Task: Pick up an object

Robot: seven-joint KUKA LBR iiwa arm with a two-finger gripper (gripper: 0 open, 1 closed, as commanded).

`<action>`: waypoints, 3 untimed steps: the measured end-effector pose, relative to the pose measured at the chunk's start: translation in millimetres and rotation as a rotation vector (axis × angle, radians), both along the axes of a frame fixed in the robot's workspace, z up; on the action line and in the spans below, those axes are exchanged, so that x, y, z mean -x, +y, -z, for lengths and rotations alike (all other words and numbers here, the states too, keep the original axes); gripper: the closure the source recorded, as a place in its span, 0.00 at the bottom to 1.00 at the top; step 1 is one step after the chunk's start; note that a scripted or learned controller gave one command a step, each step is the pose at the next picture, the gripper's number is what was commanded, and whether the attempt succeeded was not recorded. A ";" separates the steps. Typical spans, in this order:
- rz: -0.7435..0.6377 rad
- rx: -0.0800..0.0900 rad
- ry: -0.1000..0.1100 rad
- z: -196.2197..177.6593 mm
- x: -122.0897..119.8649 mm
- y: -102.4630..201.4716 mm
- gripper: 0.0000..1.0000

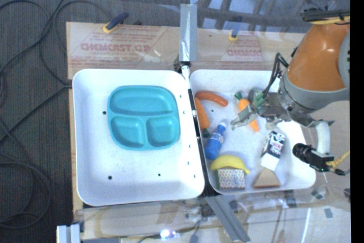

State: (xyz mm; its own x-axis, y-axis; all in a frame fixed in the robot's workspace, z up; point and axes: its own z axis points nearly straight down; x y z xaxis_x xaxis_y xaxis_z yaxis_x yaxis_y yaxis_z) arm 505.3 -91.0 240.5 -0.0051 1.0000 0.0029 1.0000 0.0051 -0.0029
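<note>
Readable text: bench board only
Faint red print, approx "CHEMCAST", on brown board (122,45) behind bins; rest illegible.

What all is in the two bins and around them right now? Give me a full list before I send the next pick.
Bins: 2, white, side by side on the bench.
Divided plate: 1, turquoise, middle of the left bin.
Hot dog: 1, orange-red, top of the right bin.
Carrot: 1, orange, right bin along its left wall.
Bottle: 1, blue, right bin, left of centre.
Banana: 1, yellow, right bin near the front.
Patterned box: 1, whitish, below the banana.
Carton: 1, white with dark print, right bin's right side.
Wedge: 1, tan, front right corner.
Arm: 1, grey and orange, over the right bin.
Gripper: 1, dark, among small items in the right bin.
</note>
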 end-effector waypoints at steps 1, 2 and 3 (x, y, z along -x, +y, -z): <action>0.018 -0.001 -0.001 6.5 -56.0 -27.5 0.00; -0.053 0.002 0.000 10.6 -69.1 50.1 0.00; -0.132 0.004 0.000 36.0 -82.5 -19.6 0.00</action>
